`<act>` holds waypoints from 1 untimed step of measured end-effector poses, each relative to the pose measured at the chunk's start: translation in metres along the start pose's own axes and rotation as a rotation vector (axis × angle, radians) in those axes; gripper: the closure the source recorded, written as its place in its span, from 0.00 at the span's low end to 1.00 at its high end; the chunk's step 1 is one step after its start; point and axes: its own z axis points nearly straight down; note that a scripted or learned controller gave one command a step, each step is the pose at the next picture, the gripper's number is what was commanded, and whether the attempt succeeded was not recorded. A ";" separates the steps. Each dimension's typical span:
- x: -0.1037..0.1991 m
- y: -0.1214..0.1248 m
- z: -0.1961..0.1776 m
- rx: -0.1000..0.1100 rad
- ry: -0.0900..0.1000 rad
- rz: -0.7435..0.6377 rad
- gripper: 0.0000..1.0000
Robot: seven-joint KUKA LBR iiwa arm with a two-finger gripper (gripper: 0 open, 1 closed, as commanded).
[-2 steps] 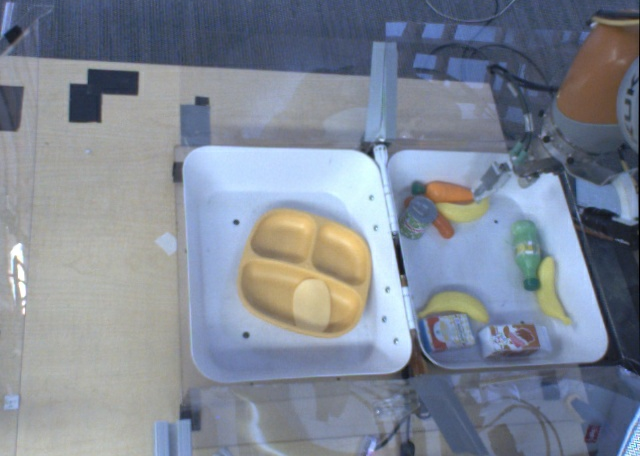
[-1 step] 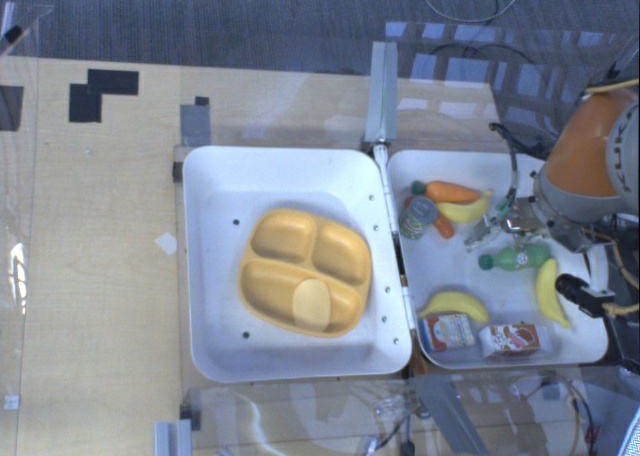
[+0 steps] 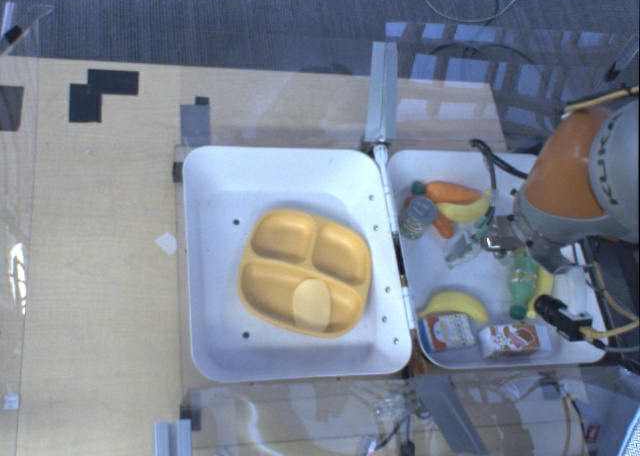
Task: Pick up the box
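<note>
The gripper [image 3: 478, 244] hovers in the right bin [image 3: 440, 169]; its state I cannot tell. The box [image 3: 513, 340] lies at five o'clock, unheld.

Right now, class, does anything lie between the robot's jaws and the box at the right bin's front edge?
Yes. A green bottle lies in the right bin between the jaws and the box, just behind the box in the camera view. A banana lies left of that path.
</note>
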 end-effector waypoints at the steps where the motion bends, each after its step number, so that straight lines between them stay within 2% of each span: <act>1: -0.021 -0.042 -0.001 -0.003 -0.002 0.060 0.00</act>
